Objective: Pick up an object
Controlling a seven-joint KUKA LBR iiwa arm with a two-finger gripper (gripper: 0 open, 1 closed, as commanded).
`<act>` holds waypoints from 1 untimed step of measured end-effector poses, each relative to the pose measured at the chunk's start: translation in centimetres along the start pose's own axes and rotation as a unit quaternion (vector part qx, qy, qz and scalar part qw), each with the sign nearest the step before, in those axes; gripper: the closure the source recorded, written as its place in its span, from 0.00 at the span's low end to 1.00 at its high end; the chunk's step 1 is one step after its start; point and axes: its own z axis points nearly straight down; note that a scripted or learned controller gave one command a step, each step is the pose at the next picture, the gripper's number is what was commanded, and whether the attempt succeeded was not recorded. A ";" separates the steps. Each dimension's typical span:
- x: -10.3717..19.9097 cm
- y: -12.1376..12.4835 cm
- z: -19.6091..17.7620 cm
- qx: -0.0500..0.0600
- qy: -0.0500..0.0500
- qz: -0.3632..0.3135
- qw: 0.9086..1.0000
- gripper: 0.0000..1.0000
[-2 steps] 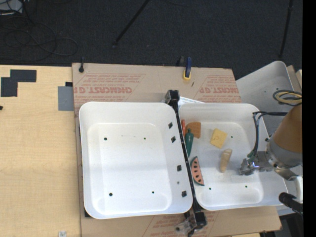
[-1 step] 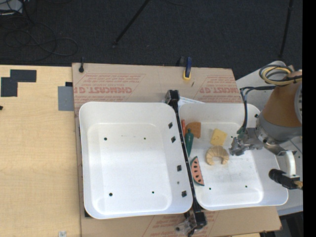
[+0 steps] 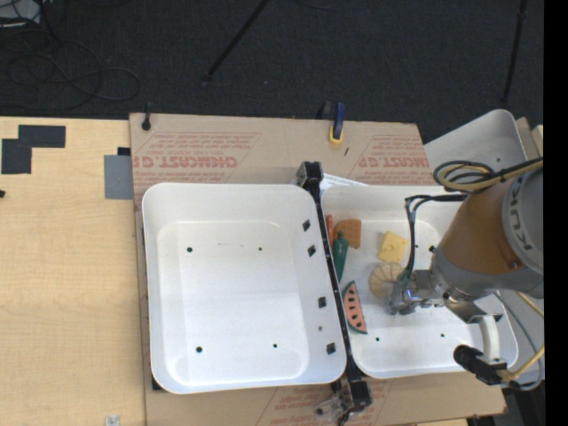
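Down in the right bin (image 3: 417,353), near its middle, I see a round tan piece with ribbed lines (image 3: 385,280), and the gripper (image 3: 404,298) sits right at its lower right edge, touching or overlapping it from my angle. Whether that claw is wide, narrow or closed on anything I cannot tell; the wrist hides the tips. The arm (image 3: 484,238) comes in from the right, its orange band above the wrist bulking over the bin's right half, wrist pointing down and leftward into the bin.

Just above the round piece lies a yellow chunk (image 3: 392,247), close but apart from it. Further left, an orange piece (image 3: 348,232) sits near the bin's left wall, with a dark green object (image 3: 340,254) just beside it against the divider. Below those, a watermelon-slice toy (image 3: 354,308) lies along the same wall, near the round piece but not touching it.

The left bin (image 3: 164,238) sits alongside, joined by black clamps (image 3: 311,177). Both bins rest on a cardboard sheet (image 3: 222,149) over the wooden bench (image 3: 62,282).
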 end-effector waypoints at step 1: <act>-3.1 8.4 -0.2 -0.003 -0.001 -0.002 1.000 1.00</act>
